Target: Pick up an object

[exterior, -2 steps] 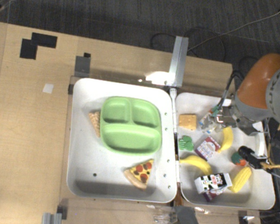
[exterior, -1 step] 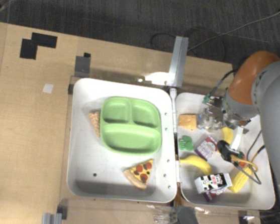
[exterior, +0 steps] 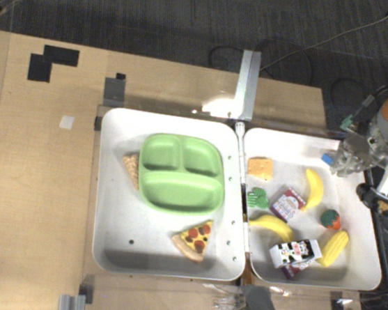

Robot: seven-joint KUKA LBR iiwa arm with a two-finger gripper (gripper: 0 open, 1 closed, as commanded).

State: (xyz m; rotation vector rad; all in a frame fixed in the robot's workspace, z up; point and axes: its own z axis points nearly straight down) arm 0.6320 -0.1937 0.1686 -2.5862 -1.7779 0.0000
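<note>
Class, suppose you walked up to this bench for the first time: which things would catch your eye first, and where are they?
The big green divided plate in the left bin stands out most, with a pizza slice lying near its lower right corner. The right bin draws the eye next with its cluster of small toy foods, among them two bananas and a corn cob. The gripper hangs over that bin's upper right corner.
</note>
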